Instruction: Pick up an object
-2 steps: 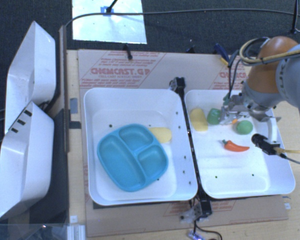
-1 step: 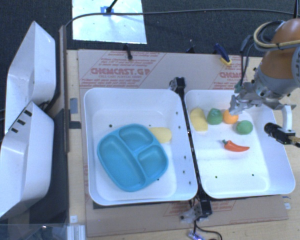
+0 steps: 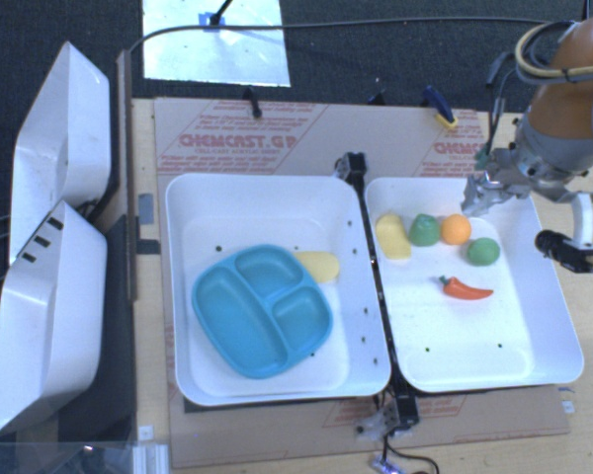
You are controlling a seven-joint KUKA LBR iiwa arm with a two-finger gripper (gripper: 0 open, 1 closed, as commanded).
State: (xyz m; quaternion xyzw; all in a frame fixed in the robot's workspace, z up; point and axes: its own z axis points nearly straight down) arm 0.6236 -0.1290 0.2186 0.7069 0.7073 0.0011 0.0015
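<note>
Orange ball (image 3: 456, 229): small round toy fruit in the right bin (image 3: 544, 358), far side, the item nearest the gripper (image 3: 477, 199); taken here as the likely pick.
Handling: judged light and rigid, with a smooth skin that may roll or slip; best taken across its widest part from above.
Gripper: hangs just beyond the ball at the bin's far edge; whether it is released or clenched cannot be told, and nothing is seen in it.
Close neighbours: dark green piece (image 3: 424, 229) touching or nearly touching the ball on its left; yellow piece (image 3: 392, 236) further left by the divider; green ball (image 3: 483, 251) just beside, nearer the camera.
Obstruction: little room for the gripper on the ball's left; the right and far sides look freer.
Red pepper (image 3: 465, 288): lies flat, apart from the cluster.
Left bin (image 3: 188, 363): blue divided plate (image 3: 261, 309), with a pale yellow piece (image 3: 319, 266) at its far edge.
Desk (image 3: 277, 131): carries both bins.
</note>
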